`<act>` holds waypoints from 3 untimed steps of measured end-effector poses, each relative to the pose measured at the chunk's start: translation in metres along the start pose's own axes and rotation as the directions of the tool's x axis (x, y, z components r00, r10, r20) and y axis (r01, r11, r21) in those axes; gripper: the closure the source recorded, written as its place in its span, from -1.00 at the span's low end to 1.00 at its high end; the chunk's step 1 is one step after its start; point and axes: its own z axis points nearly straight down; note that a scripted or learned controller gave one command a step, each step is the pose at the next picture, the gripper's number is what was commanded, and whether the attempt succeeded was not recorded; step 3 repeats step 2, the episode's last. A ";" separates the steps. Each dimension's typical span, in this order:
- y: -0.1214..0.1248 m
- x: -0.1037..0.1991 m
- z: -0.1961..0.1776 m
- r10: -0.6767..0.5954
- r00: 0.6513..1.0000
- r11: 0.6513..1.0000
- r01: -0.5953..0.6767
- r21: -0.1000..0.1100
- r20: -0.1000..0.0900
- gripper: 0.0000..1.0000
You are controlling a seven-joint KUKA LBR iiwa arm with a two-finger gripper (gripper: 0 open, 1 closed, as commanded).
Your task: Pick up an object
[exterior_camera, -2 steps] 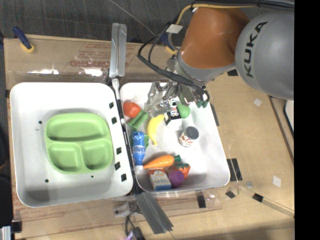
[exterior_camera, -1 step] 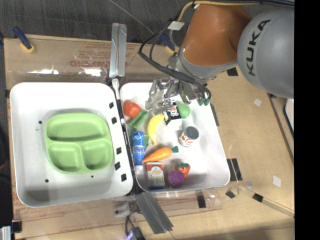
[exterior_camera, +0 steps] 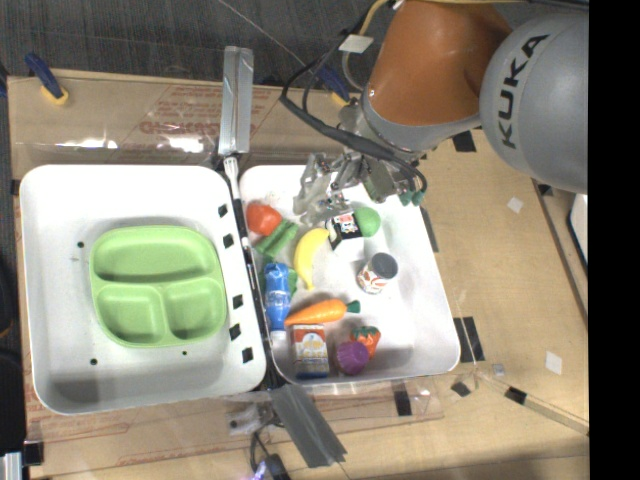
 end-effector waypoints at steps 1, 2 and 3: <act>0.018 -0.048 -0.006 -0.076 0.997 0.997 0.076 -0.006 -0.008 1.00; 0.101 0.038 0.016 0.100 0.995 0.995 -0.100 -0.005 -0.011 1.00; 0.101 0.038 0.016 0.100 0.995 0.995 -0.100 -0.005 -0.011 1.00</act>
